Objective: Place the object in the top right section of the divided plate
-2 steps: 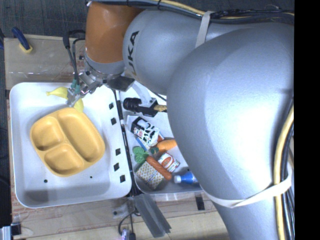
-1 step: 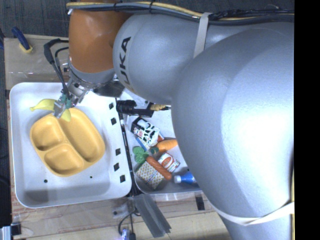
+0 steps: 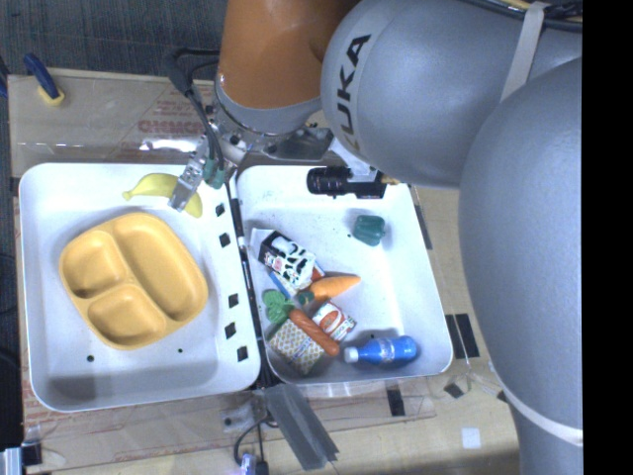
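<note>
The hand (image 3: 195, 184) sits in the upper middle of the frame, below the orange band (image 3: 272, 43) of the grey arm (image 3: 435, 77), over the upper right corner of the left white bin (image 3: 45, 364). Its metal fingers point down and to the left, and their tips lie just beside, possibly touching, the right end of the curved yellow plastic banana (image 3: 158, 187). Whether the fingers are apart or together cannot be determined, and the banana is not visibly between them.

The banana lies on the bin floor along the upper edge of the left bin, just above the yellow three-section divided plate (image 3: 134, 277). The plate occupies the centre of the left bin, tilted in the frame, with two smaller sections and one larger section.

The right white bin (image 3: 420, 275) adjoins the left bin along a shared rim marked with black tabs. It holds a small teal rounded block (image 3: 370, 229) near its upper right, apart from the rest. A cluster lies lower down: a black-and-white printed carton (image 3: 288, 261), an orange plastic carrot (image 3: 333, 286), a red-and-white labelled can (image 3: 333, 319), a second orange carrot-shaped piece (image 3: 313, 332), a green leafy piece (image 3: 276, 306), and a blue plastic bottle (image 3: 384, 350) lying on its side.

A blue-and-yellow tool (image 3: 43, 77) rests on the table (image 3: 109, 107) at the upper left.
</note>
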Controlling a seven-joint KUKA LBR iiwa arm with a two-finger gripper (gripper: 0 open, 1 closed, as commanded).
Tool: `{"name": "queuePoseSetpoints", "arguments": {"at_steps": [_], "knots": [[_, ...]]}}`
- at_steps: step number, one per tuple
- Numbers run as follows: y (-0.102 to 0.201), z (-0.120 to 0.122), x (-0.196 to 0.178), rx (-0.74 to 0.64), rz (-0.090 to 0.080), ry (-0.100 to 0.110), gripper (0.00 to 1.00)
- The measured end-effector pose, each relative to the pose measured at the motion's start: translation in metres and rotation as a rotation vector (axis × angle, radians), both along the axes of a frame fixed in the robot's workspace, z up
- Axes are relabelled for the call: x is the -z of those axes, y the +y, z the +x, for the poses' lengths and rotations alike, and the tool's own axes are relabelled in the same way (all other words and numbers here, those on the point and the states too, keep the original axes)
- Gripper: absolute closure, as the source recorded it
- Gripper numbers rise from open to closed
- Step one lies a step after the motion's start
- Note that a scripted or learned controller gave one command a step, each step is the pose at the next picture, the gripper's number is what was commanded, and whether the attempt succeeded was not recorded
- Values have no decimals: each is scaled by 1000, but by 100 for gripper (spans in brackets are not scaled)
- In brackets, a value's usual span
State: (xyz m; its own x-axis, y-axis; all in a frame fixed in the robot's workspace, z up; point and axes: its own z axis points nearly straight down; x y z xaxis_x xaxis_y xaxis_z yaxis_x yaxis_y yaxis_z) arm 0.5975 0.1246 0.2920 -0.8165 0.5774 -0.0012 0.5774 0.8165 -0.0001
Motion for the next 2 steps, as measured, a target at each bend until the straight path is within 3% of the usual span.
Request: {"name": "queuePoseSetpoints", "arguments": {"at_steps": [1, 2], "knots": [[-49, -14, 28, -320, -1, 2, 100], [-49, -14, 28, -321, -1, 2, 0]]}}
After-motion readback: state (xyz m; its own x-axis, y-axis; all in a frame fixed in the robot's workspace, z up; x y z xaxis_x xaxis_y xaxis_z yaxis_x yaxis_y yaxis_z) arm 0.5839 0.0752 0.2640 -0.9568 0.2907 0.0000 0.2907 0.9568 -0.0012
